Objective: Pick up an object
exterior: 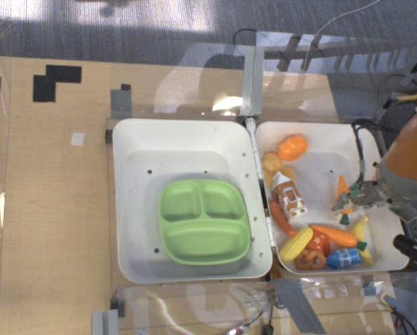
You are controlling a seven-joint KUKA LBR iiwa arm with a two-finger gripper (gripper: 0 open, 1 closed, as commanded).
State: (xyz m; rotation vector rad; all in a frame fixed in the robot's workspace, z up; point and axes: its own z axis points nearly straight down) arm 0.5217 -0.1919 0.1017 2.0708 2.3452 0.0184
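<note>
My gripper (pixel 348 202) hangs low over the right side of the right bin (pixel 320 132), reaching in from the right under the arm's orange band. A small orange piece (pixel 341 185) lies just above it and a small green bit (pixel 345 220) just below. Toy foods fill this bin: an orange pepper (pixel 293 147), a tan lump (pixel 271 162), a small carton (pixel 289 197), a red sausage (pixel 279 219), a yellow corn cob (pixel 296 243), a tomato (pixel 320 241), a carrot (pixel 335 234), a blue can (pixel 344 258) and a brown ring (pixel 309 260).
The left bin (pixel 135 145) holds a green divided plate (pixel 204 220). A metal post (pixel 250 82) rises at the back between the bins. A black cable (pixel 362 152) runs along the right bin's far right side.
</note>
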